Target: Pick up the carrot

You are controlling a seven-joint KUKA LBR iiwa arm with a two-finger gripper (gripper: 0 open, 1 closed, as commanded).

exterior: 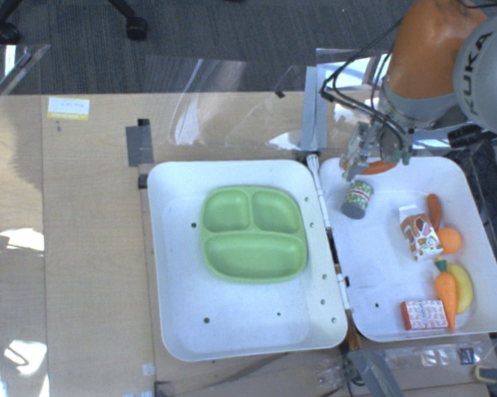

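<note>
The carrot [446,297] is orange with a small green top. It lies in the right bin [381,269] near the front right corner, its tip pointing toward the front edge. A yellow banana [464,287] touches its right side and a red and white box [423,314] lies at its left. My gripper [373,157] hangs over the far left corner of that bin, well away from the carrot, open with nothing held. A flat orange-red item [381,166] lies just beneath it.
A small green-labelled can [358,199] lies below the gripper. A brown and white carton [418,234], a sausage [435,208] and an orange [449,240] sit between gripper and carrot. The left bin [180,308] holds a green divided plate [253,234].
</note>
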